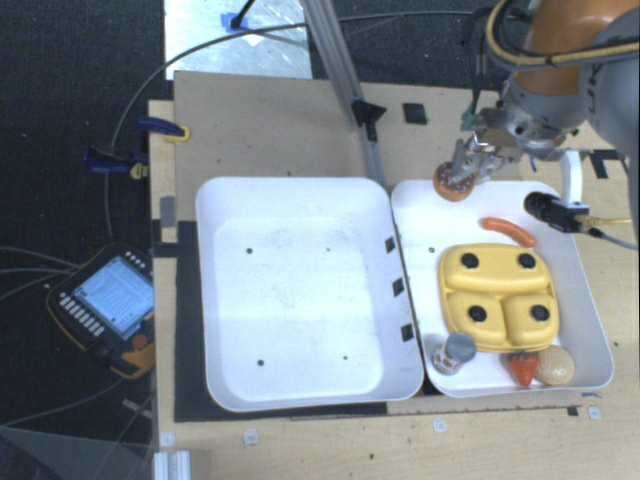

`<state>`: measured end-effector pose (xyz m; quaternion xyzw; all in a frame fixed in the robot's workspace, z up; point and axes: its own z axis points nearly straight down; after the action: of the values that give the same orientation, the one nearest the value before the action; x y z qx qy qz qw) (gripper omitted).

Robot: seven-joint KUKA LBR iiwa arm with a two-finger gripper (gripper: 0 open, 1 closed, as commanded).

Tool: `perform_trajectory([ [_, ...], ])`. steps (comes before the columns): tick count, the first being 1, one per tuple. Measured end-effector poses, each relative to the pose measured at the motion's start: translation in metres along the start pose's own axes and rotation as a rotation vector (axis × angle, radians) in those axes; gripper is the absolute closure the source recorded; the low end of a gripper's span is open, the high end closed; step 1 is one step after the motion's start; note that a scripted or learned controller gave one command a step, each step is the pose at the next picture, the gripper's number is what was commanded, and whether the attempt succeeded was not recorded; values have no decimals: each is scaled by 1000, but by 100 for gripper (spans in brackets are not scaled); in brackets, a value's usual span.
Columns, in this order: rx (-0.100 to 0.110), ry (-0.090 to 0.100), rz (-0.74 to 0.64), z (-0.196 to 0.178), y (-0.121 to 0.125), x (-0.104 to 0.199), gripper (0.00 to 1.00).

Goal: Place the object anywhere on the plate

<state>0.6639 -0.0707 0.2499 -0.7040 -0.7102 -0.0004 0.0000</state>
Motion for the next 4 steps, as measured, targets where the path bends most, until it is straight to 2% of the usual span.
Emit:
perform_trajectory([
  [1,0,1,-1,-5,-13,57,100],
  [3,0,0,1,22,-36,154,100],
  [4,1,0,1,33,-56,202,100],
])
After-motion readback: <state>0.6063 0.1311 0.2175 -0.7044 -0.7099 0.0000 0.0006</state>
